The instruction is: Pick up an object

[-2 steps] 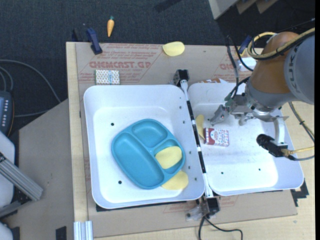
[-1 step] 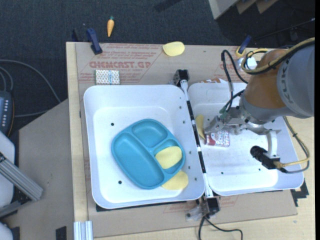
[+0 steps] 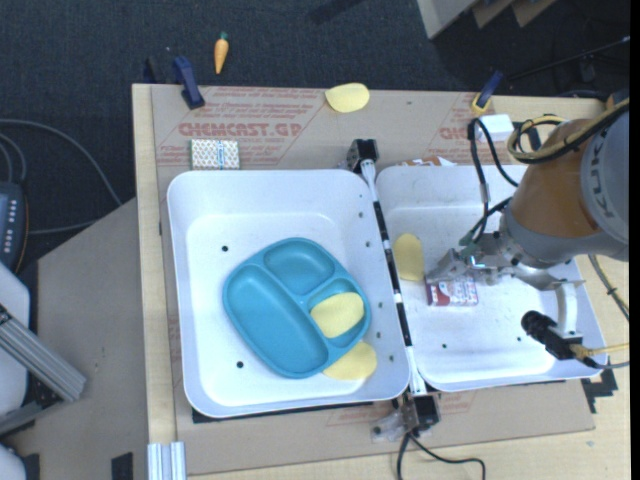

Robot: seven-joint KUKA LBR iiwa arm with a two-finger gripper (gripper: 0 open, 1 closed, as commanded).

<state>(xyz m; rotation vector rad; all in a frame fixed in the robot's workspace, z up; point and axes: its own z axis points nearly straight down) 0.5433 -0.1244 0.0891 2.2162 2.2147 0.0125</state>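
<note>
We see two white bins, the left bin (image 3: 200, 228) and the right bin (image 3: 500, 358), on a counter (image 3: 270, 128) of pale tan board printed with faded red lettering. In the left bin lies a bright blue divided plate (image 3: 275, 313), with a soft yellow piece (image 3: 338, 313) in one of its compartments and another yellow piece (image 3: 352, 363) against its edge. The right bin holds a yellow piece (image 3: 408, 256) and a small packet (image 3: 452, 292) in red and white. The arm (image 3: 560, 203) is grey with an orange band. On the board rest a yellow oval (image 3: 347, 97), a speckled white square (image 3: 215, 153) and blue clamps (image 3: 187, 80). An orange carrot (image 3: 221, 54) lies on the dark grey floor (image 3: 80, 28).
</note>
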